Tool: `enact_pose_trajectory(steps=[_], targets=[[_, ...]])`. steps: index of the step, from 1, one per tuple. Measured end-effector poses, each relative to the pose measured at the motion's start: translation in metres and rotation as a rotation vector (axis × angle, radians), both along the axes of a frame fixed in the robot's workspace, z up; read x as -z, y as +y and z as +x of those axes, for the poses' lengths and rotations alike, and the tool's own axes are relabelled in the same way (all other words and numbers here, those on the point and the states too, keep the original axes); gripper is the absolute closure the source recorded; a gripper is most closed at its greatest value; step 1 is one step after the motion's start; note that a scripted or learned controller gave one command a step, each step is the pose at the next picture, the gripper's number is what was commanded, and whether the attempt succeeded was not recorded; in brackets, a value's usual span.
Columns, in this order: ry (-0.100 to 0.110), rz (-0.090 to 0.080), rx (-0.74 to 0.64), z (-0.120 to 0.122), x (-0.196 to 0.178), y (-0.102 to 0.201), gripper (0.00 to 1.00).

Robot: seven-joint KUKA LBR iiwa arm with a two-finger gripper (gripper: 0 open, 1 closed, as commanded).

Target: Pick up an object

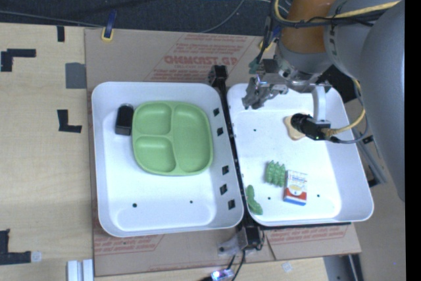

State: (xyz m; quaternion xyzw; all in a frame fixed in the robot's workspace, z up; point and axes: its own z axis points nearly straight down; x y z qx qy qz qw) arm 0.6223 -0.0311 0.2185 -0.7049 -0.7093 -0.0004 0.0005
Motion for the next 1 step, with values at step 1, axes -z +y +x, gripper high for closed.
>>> enact_pose_trajectory(steps=[1], targets=[[0.001, 0.000, 0.001, 0.0076, -0.0101, 0.0490, 1.00]])
